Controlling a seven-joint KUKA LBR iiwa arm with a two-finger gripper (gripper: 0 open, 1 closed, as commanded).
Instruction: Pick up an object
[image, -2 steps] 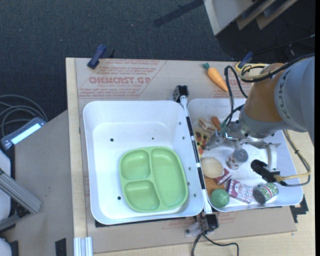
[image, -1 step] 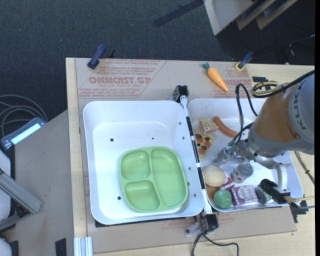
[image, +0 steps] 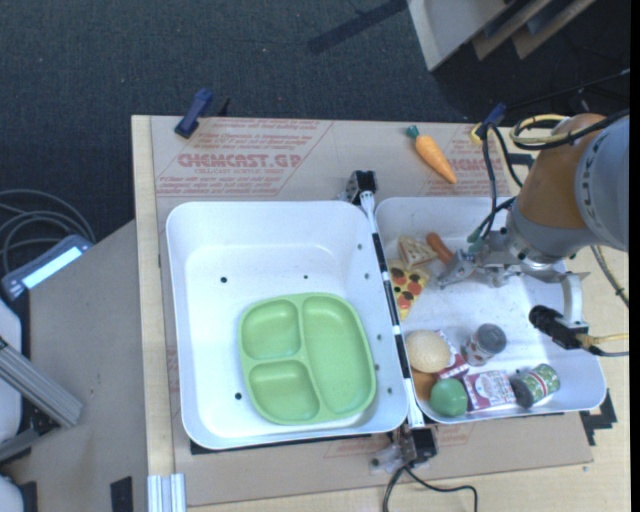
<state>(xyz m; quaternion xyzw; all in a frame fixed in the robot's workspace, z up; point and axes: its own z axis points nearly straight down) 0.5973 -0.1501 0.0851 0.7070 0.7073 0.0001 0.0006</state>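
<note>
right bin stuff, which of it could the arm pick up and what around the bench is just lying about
For the job (in the right bin, candidates to pick):
- gripper
- pizza slice
- hot dog
- bun
- green ball
- red carton
- green can
- small jar

Lying about:
- green tray in the left bin
- toy carrot on the bench
- blue clamp

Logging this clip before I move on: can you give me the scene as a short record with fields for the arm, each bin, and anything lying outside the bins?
arm: grey arm with orange band, reaching in from the right
gripper: gripper low over the right bin's upper part, near the sausage
left bin: left bin holds a green divided tray
right bin: right bin holds pizza slice, bun, green ball, red-and-white carton, green can
outside bins: toy carrot on the board
</note>
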